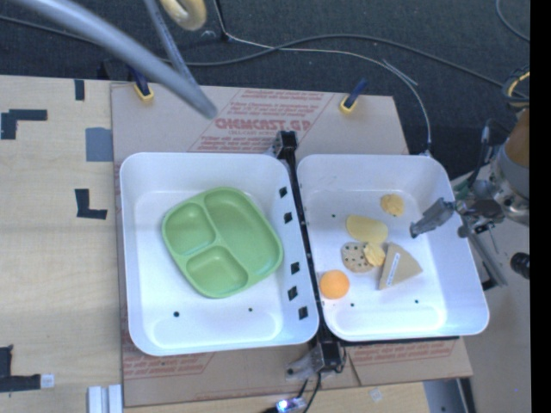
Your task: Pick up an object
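Bins: glossy white plastic. Tray: smooth matt green plastic. Table: pale wood. Sheet under bins: brown cardboard.

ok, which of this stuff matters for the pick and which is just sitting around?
For the pick:
gripper
right bin
orange ball
wedge
cookie
yellow pieces

Lying about:
left bin
green tray
cardboard sheet
yellow clamps
cables

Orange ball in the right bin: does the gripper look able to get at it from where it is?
Probably yes. The orange ball lies apart from the other pieces, near the right bin's front left corner, with nothing over it. The gripper sits at the bin's right side.
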